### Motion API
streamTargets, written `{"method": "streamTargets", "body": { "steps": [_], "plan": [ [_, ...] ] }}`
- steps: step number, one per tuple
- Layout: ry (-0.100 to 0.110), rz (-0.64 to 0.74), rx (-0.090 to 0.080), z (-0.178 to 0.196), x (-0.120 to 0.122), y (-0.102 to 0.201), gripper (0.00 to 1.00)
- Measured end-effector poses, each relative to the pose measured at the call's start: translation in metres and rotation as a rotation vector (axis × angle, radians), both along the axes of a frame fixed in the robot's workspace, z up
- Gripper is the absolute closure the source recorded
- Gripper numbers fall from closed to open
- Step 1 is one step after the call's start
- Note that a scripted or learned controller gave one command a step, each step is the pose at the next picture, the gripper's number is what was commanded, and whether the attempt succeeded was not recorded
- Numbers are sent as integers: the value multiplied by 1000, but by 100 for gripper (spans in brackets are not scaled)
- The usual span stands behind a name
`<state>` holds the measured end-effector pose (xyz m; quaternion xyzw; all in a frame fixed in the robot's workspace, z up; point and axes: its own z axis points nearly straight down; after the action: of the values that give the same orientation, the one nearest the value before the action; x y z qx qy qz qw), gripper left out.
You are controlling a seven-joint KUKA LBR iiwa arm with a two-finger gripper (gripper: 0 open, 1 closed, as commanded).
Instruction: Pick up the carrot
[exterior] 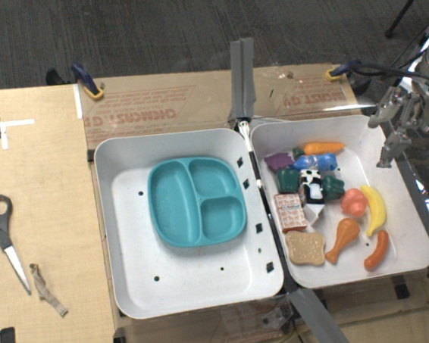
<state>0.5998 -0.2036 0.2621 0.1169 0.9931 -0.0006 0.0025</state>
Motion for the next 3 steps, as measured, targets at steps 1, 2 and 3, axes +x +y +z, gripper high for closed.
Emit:
{"method": "streamTargets", "body": {
  "steps": [1,2,3],
  "plan": [
    [1,75,1,-125,35,-9,0],
    [-3,125,-1,-167,55,-3,0],
    [0,152,0,-168,47,46,0]
  ]
}}
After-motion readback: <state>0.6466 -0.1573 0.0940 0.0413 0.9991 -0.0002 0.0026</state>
